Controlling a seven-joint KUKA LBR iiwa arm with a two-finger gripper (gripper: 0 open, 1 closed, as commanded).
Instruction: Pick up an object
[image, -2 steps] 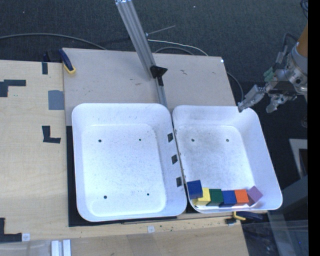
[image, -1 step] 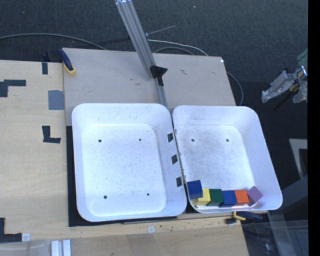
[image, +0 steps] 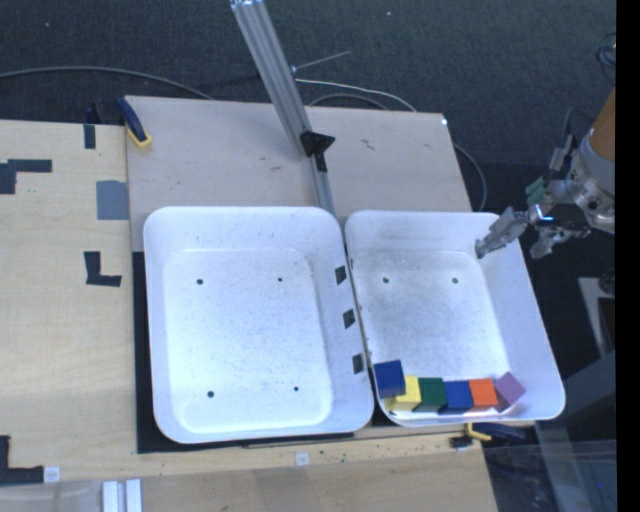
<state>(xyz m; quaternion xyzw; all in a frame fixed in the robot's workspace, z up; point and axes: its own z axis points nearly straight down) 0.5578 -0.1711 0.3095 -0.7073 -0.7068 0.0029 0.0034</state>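
The gripper (image: 520, 232) hovers over the right bin's (image: 430, 300) far right rim, jaws spread and empty. The coloured blocks (image: 445, 392) crowd its near wall, well apart from it, so picking needs travel.

Floor: dark carpet (image: 450, 50) lay around the bench, crossed by thin pale cables (image: 380, 98).
Bench: a light wooden top (image: 60, 300) bore dark tape marks (image: 95, 270) on its left part.
Board: a paler tan panel (image: 220, 150) lay under the far half of the bins.
Post: a slanted aluminium rail (image: 275, 70) ran from the top edge down to the seam between the bins.
Clamps: a blue-and-yellow one (image: 133, 122) sat at the panel's far left corner.
Light: even, with soft shadows.
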